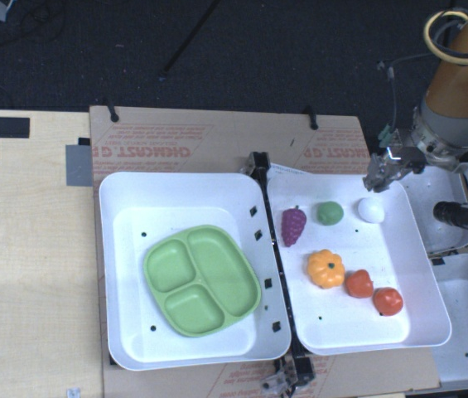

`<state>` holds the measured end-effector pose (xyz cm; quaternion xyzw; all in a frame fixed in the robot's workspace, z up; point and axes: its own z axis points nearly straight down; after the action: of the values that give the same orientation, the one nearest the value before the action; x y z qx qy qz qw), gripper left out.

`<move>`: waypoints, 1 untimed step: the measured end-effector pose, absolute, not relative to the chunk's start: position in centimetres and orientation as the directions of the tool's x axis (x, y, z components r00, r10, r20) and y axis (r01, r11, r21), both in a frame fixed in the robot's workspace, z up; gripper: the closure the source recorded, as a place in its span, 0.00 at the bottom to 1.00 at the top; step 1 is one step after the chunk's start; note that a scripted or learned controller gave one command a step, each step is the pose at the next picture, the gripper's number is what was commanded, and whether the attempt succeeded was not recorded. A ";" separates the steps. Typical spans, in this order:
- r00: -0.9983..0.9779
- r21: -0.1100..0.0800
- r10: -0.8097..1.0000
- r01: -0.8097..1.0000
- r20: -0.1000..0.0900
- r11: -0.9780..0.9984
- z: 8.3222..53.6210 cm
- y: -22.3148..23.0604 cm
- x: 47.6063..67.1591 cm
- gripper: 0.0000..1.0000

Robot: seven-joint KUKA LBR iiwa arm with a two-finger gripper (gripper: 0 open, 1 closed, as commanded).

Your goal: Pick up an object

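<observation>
The pincer (380,177) hangs just above the white ball (371,211); its state I cannot tell.

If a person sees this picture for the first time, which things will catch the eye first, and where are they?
The light green divided plate stands out first, lying alone in the left bin. Next come the colourful toy foods in the right bin: purple grapes, a green ball, a white ball, an orange pumpkin and two red tomatoes. The gripper hangs above the right bin's far corner, near the white ball.
</observation>
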<state>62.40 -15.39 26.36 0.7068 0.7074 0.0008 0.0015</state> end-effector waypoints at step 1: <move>-0.004 -0.003 1.000 1.000 0.002 0.004 25.1 -9.8 62.8 1.00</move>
<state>62.76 -9.84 25.09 0.7057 0.7085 -0.0003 -0.0020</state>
